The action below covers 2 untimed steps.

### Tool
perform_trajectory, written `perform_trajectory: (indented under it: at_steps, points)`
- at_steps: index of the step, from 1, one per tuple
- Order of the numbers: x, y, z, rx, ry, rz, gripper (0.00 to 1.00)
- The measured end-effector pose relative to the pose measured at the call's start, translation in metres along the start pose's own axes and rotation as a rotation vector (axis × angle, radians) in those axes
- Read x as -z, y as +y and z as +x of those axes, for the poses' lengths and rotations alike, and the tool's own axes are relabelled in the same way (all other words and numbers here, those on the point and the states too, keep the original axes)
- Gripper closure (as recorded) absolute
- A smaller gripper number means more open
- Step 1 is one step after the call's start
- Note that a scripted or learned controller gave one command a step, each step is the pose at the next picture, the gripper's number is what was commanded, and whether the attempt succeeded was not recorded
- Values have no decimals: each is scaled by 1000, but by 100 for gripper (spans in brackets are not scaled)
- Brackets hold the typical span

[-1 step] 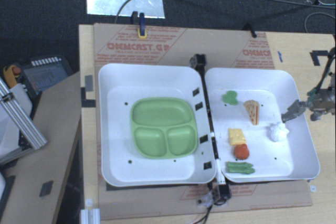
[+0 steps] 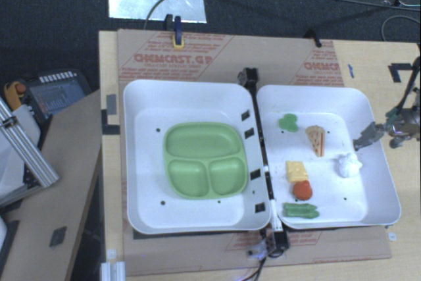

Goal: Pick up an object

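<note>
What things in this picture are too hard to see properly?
- End effector, camera view: small, dark and blurred at the right bin's edge; whether it is open or shut cannot be told.
- Arm: cut off by the right edge of the picture.
- White lump: it blends into the white bin, so its shape is unclear.
- Green plate in the left bin: its compartments' contents are too washed out to judge.

At the camera view's right edge the tool [image 2: 366,136] shows as a slim dark grey finger, joined to a blurred grey and black wrist block with a faint teal spot and thin dark cables
</note>
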<state>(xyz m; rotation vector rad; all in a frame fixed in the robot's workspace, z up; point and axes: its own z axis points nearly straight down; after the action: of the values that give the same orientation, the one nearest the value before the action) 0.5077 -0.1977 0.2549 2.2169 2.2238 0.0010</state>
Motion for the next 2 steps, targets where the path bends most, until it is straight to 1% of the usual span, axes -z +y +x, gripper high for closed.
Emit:
perform_trajectory:
  at_steps: [1,2]
  points:
    - [-45,6,6,-1,1,3,0]
    - [-88,3,2,-2,1,4,0]
